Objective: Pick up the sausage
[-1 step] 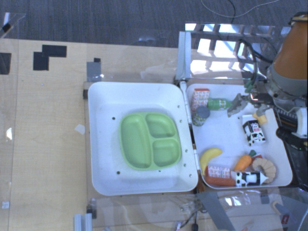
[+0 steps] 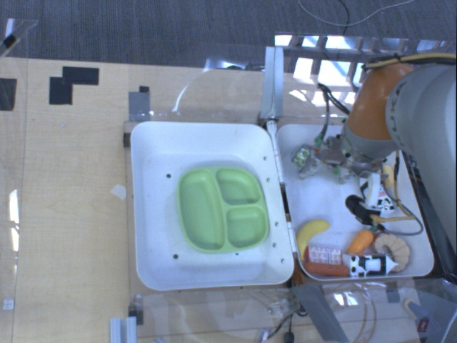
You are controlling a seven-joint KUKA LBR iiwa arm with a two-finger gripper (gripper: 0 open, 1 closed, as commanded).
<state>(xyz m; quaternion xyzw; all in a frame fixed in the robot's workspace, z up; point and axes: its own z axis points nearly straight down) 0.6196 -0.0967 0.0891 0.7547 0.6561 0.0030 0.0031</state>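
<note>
Sausage [image 2: 325, 269]: I see it as a reddish-orange, elongated piece lying flat along the near wall of my right bin [image 2: 425, 263], in the bin's near-left corner. Long axis runs roughly left-right, parallel to that wall. A pale pink packet [image 2: 325, 254] lies just behind it, touching or overlapping its upper edge. Banana [image 2: 311, 232] sits just beyond the packet. The black-and-white cow toy [image 2: 368, 265] lies at its right end, touching or nearly so.

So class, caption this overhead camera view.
Robot arm over the right bin; the sausage lies along its near edge, beside a banana.
</note>
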